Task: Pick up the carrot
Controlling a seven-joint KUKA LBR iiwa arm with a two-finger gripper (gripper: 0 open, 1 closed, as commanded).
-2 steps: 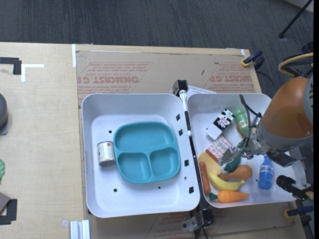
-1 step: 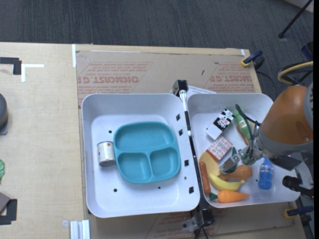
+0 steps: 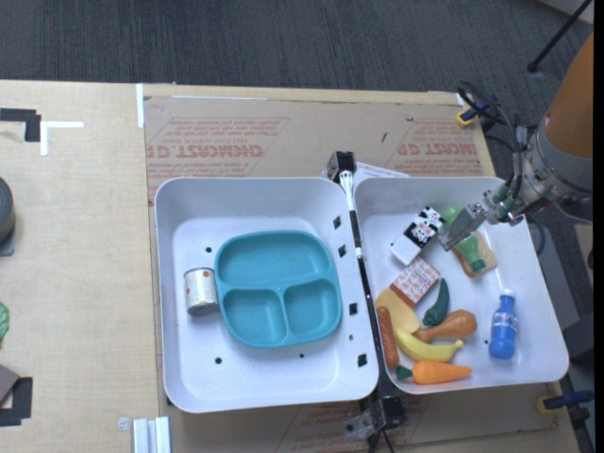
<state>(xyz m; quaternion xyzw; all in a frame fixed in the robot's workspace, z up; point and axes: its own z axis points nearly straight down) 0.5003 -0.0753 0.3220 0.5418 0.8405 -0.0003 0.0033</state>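
Camera view is showing me reaching in from the right, my gripper (image 3: 469,226) hanging over the upper part of the right bin (image 3: 552,333), close by a green and tan item (image 3: 475,253). I am not carrying anything that I can make out, and whether my hand is open or closed I cannot tell from this angle. The carrot (image 3: 441,373) is lying at the bin's near edge, just below the banana (image 3: 427,346) and well apart from me. So, as I am judging it, nothing of the pick is done: I am needing to travel down the bin, descend over the carrot and close on it. The teal tray (image 3: 278,286) is sitting in the left bin (image 3: 179,366).
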